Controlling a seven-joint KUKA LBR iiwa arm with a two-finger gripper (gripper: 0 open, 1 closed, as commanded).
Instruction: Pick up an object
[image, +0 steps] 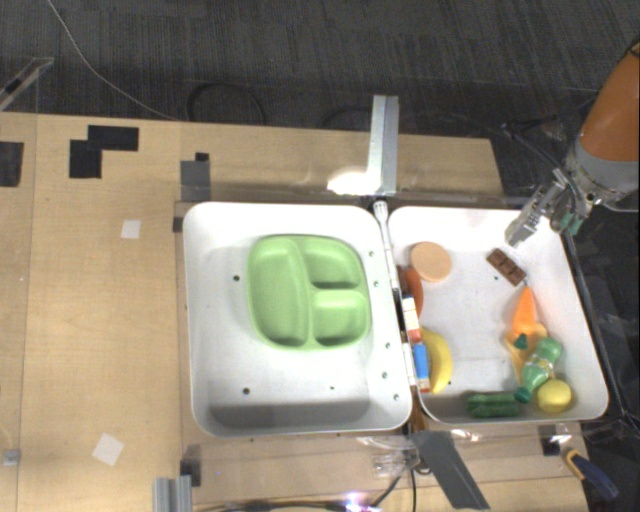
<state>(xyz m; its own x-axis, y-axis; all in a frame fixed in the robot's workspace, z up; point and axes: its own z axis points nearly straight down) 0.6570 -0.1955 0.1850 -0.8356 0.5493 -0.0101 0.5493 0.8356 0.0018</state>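
Observation:
My gripper (545, 226) hangs over the back right corner of the right bin (590, 330), open with nothing between its fingers. Just below and left of it a small brown chocolate bar (506, 266) lies on the bin floor. A round tan disc (431, 261) sits at the back left. An orange carrot (525, 310), a green bottle-shaped toy (540, 361) and a yellow lemon (554, 396) line the right side. A dark green cucumber (492, 404) lies along the front wall. A yellow banana (439, 359) rests near the left wall.
The left bin (215, 300) holds a green divided plate (307, 290). A red-orange item (412, 290) and a white, red and blue stick (417, 350) lie against the wall between the bins. A metal post (384, 145) stands behind that wall.

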